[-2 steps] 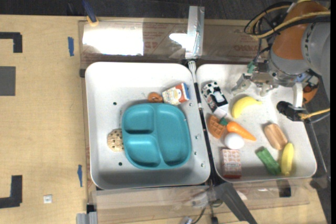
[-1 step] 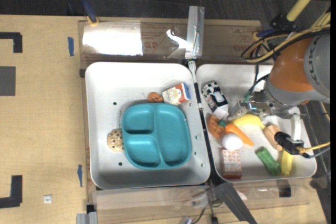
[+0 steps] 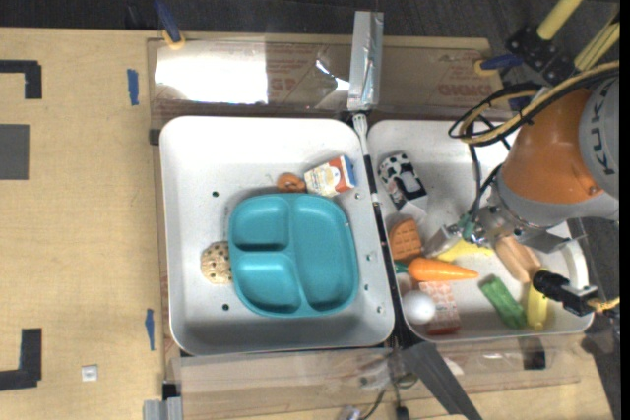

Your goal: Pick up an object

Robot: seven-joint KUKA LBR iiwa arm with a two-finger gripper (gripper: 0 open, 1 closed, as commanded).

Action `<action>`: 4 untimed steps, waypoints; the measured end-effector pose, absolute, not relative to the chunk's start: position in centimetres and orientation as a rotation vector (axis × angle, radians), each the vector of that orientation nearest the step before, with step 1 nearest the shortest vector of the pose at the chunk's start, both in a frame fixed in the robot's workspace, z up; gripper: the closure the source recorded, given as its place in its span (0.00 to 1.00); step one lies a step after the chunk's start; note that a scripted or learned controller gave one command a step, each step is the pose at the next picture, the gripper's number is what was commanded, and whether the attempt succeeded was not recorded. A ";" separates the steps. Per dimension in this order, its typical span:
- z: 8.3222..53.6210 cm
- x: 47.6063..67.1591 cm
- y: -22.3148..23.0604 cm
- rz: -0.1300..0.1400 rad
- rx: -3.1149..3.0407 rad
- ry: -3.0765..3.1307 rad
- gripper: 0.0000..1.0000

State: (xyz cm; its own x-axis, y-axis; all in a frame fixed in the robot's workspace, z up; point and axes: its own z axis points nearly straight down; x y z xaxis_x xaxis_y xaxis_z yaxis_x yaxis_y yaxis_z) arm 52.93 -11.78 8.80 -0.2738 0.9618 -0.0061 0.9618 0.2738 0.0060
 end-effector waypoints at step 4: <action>18.5 50.1 -7.7 0.004 2.030 2.395 1.00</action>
